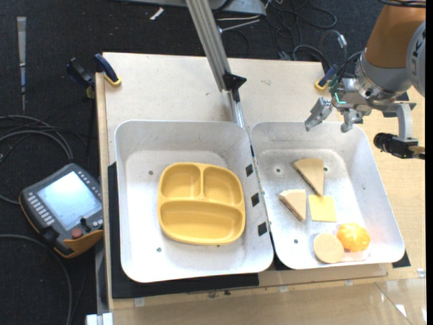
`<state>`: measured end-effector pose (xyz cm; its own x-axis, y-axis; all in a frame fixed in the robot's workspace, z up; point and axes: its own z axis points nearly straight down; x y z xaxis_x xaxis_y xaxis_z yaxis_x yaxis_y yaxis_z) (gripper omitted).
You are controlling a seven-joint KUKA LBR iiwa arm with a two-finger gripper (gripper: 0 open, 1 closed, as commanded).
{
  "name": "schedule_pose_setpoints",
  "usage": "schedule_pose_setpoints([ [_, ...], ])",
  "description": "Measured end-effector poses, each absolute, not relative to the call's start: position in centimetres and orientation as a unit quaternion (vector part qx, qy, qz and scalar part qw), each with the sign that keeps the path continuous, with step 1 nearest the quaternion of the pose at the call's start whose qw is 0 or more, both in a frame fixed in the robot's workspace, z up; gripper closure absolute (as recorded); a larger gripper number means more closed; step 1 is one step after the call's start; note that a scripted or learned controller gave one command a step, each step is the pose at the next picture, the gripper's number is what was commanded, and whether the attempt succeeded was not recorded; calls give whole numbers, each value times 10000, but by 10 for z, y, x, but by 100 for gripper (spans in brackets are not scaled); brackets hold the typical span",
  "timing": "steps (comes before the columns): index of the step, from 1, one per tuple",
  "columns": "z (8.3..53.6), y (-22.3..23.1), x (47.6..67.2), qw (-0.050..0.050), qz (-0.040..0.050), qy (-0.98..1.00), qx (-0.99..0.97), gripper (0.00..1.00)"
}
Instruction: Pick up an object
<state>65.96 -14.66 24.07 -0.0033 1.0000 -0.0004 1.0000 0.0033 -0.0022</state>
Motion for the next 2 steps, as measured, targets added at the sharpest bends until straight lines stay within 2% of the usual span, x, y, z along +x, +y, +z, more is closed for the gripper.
schedule_pose_setpoints([
  [2,115,-135,652,27,20,-7082,-7060,0],
])
